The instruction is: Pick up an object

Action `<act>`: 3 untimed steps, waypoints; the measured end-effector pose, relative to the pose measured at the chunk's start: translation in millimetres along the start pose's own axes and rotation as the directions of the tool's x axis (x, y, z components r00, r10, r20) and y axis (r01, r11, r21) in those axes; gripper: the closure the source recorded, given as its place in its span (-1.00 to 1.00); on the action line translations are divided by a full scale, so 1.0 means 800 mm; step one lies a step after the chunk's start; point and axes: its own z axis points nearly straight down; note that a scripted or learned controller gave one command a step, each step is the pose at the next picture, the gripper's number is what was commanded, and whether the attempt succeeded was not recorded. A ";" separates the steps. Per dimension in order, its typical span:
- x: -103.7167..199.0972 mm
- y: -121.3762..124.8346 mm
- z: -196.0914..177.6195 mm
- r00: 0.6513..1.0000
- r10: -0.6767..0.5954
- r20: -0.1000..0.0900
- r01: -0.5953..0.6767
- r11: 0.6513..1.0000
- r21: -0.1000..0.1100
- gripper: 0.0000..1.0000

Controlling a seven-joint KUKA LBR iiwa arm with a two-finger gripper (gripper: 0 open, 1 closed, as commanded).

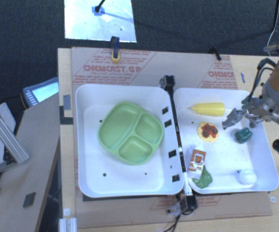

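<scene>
At the right of the frame, the gripper was seen spread apart, grasping nothing, above the right bin. The dark green object lay just below; it could be nudged aside by an off-centre descent.

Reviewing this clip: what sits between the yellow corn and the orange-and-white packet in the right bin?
In the camera view, the small pizza toy lies between the yellow corn and the packet.
</scene>
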 end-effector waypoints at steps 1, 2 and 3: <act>0.000 0.003 -0.007 1.000 -0.003 0.002 0.003 1.000 -0.011 -1.00; -0.006 -0.006 0.063 1.000 0.000 0.001 0.000 1.000 -0.007 -1.00; -0.016 0.001 0.124 1.000 0.000 0.001 0.000 1.000 -0.007 -1.00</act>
